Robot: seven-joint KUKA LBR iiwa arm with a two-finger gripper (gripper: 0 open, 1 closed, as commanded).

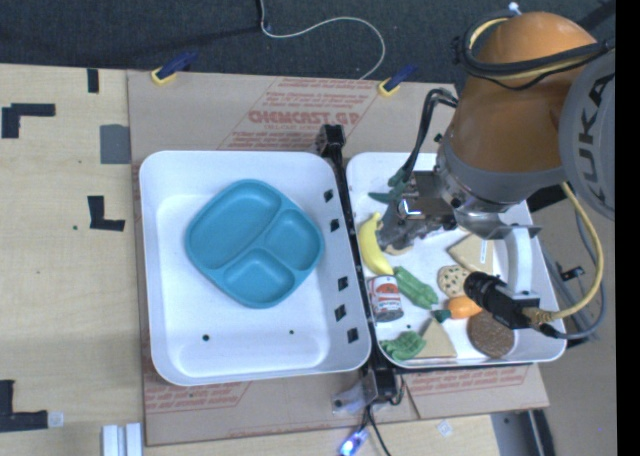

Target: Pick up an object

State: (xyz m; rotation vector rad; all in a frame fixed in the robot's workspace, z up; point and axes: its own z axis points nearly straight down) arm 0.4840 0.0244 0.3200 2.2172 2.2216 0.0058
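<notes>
The right bin [540, 352] holds several small toy foods: a yellow banana [372, 247], a green pickle-like piece [416, 286], a small red-labelled can [386, 297], a green leafy piece [404, 347], a spotted cookie [453, 278], an orange carrot piece [462, 308], a brown round disc [491, 336] and a tan wedge [478, 252]. My gripper [403, 225] hangs low over the upper left part of this bin, just right of the banana. Its metal parts are dark and crowded together there.
The left bin [165, 244] bears a blue three-section plate [254, 242]. A black divider clip strip [346, 244] runs between the bins. The arm's orange and grey body [515, 104] covers the right bin's upper half. A white cable [320, 29] lies beyond the bins.
</notes>
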